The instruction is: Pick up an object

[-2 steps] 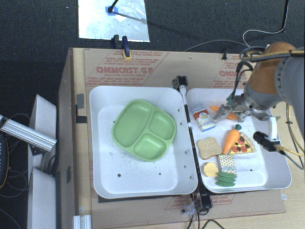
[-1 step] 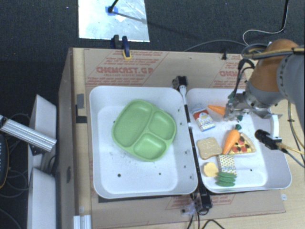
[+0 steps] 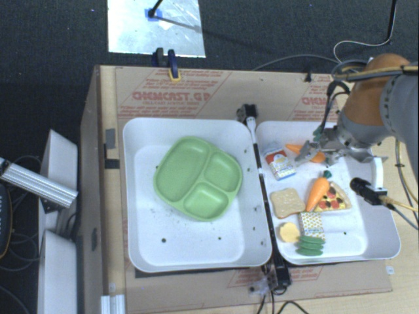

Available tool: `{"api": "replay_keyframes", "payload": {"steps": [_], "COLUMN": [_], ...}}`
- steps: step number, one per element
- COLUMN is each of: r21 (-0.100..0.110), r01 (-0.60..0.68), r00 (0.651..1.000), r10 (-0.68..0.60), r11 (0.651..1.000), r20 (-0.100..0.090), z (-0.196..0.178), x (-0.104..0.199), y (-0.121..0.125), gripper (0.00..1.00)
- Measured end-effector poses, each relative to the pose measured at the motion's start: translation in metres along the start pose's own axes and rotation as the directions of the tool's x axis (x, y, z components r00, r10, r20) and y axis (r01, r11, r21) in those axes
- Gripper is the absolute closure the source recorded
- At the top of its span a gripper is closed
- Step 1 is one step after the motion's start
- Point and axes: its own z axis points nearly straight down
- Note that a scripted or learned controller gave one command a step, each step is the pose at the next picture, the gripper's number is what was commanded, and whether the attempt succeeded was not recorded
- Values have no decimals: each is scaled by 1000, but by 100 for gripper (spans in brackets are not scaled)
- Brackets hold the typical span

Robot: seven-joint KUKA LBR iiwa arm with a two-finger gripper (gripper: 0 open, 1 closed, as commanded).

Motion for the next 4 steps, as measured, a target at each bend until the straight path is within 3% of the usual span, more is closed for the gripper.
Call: {"api": "replay_keyframes", "payload": {"steps": [1,2,3,4], "r21": [4,11,1,4], "r01": [-2,2,-1,-1], "r00": [1000,1000,1000,1000], "r10": [2,-2,1,1], "r11": [1000,1000,1000,1000], "r20": [-1,0,-2,-3], "z": [22,12,-78,-103], "x": [-7,-7,53,137], "y": [46,45,29,8], "gripper": [0,100,100,100]}}
